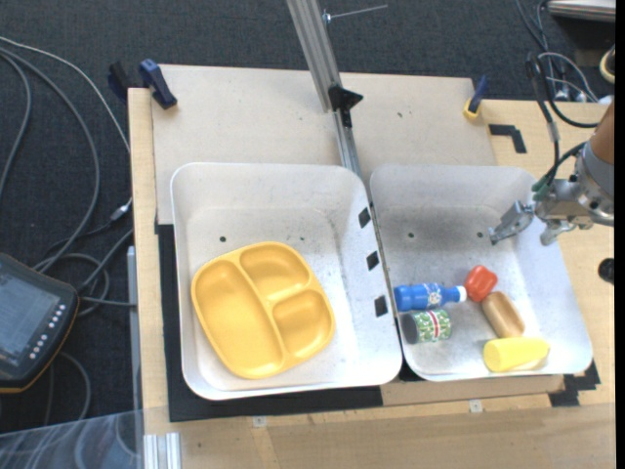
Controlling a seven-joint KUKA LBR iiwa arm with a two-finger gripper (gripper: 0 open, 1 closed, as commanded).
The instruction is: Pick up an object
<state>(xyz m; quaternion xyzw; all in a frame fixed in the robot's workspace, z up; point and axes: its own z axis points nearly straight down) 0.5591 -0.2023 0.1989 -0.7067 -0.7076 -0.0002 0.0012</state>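
Note:
In the right bin (439, 203), several small objects lie near the front edge: a blue and white bottle (430, 294) on its side, a red piece (480, 282), a brown cylinder (502, 313), a yellow block (516, 354) and a dark green patterned can (430, 326). My gripper (527, 229) hangs over the right bin's far right side, above and behind the red piece and apart from every object. Its two fingers stand open with nothing between them.
A yellow divided plate (262, 307) lies in the left bin (254, 193). A metal pole (322, 47) slants down to the gap between the bins. Clamps and cables sit at the bench's back corners.

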